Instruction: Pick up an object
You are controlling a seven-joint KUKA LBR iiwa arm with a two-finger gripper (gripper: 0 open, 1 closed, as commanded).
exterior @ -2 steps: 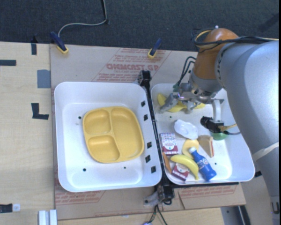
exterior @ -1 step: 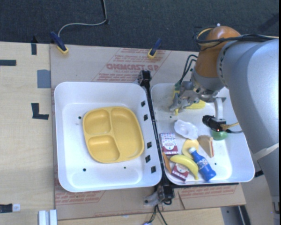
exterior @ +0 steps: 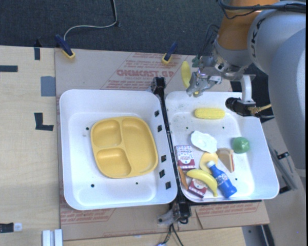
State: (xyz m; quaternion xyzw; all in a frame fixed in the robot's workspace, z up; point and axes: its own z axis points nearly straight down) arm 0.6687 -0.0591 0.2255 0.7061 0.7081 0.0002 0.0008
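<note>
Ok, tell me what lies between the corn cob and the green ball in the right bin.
In the camera view, the stretch of bin floor between the corn cob and the green ball is bare; the white piece lies off to the left of that line.

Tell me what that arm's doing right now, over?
Gripper above right bin's far edge, holding nothing. Corn cob nearest below. Nothing blocking it.

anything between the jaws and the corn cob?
Nothing visible. The gripper hangs at the right bin's far edge, and the corn cob lies just below it on bare bin floor, apart from the other items.
</note>
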